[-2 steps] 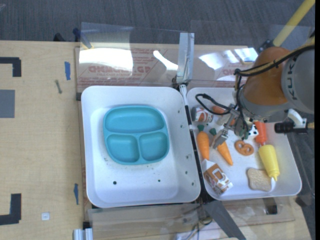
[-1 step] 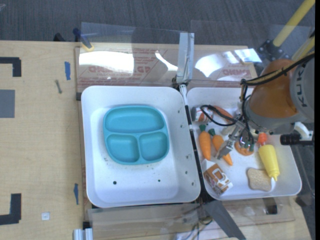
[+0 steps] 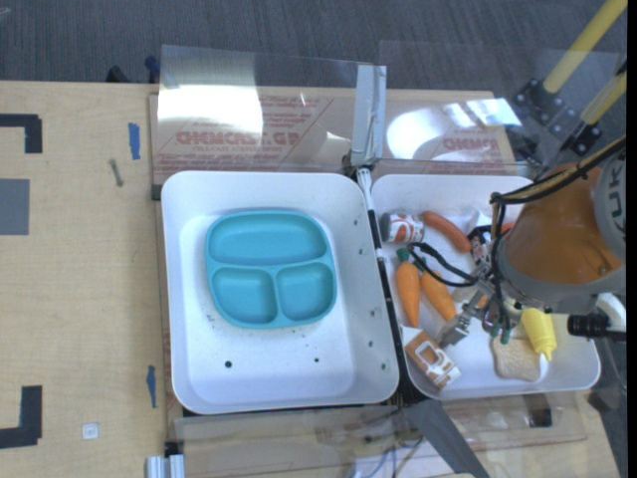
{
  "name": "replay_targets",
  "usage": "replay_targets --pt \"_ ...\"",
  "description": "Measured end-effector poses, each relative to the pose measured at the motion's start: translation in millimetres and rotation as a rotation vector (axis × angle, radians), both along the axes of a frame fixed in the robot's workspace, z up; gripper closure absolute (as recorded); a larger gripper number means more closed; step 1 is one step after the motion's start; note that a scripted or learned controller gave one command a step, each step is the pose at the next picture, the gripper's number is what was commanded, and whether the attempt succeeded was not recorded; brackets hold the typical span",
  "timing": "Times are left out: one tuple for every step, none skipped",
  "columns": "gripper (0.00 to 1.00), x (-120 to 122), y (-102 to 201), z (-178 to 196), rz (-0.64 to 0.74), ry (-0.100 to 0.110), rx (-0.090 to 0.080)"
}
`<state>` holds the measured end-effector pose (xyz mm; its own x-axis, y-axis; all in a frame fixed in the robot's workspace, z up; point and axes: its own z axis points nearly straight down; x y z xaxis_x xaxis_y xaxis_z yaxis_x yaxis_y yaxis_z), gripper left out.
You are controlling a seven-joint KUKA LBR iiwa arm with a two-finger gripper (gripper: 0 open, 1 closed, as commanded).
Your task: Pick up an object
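— What is seen left of the gripper point(image 3: 468, 319)?
— A teal plate point(image 3: 270, 268) is held in the left bin point(image 3: 189, 267).
— And nearer?
— Two carrots point(image 3: 422, 292) are lain just left, a sausage point(image 3: 445, 230) beyond, corn point(image 3: 538, 332) to the right. Jaw state cannot be told.

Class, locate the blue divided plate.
The blue divided plate lies in the left white bin, with the carrots in the neighbouring right bin.

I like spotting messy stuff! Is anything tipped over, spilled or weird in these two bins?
Nothing looks spilled or broken. The right bin is just a jumble: toy carrots, a yellow corn cob, a bread slice and a small orange-and-white box lie at all angles. The teal divided plate sits flat in the left bin.
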<state>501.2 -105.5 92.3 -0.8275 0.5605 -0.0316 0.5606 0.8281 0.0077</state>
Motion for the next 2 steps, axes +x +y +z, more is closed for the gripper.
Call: replay_targets --pt "0.0 45.4 5.7 -2.9 -0.094 0.017 0.01" --pt "1.0 48.2 6.2 9.5 -0.092 0.007 0.009"
